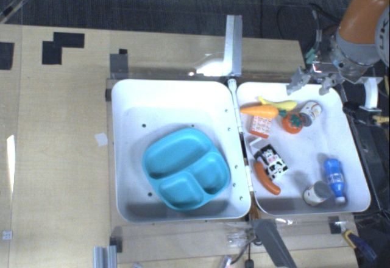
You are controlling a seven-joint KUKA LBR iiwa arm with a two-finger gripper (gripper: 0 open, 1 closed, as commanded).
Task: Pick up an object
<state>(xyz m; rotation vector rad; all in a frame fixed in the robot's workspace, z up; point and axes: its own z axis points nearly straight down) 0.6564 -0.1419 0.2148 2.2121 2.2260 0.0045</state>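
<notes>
The right bin (356, 157) holds several small items: a yellow banana (277, 103), an orange carrot (259, 111), a red-and-white carton (261, 128), a tomato (292, 123), a small can (311, 111), a black-and-white toy cow (271, 160), a hot dog (267, 179), a blue bottle (334, 179) and a grey can (315, 193). My gripper (314, 83) hovers over the bin's far edge, above the banana and small can. Its fingers (298, 84) stand apart with nothing between them.
The left bin (128, 139) holds a blue divided plate (184, 167). A metal post (233, 47) rises behind the divider between the bins. Cables lie on the dark floor behind the bench, and the arm's orange band (365, 11) sits at the upper right.
</notes>
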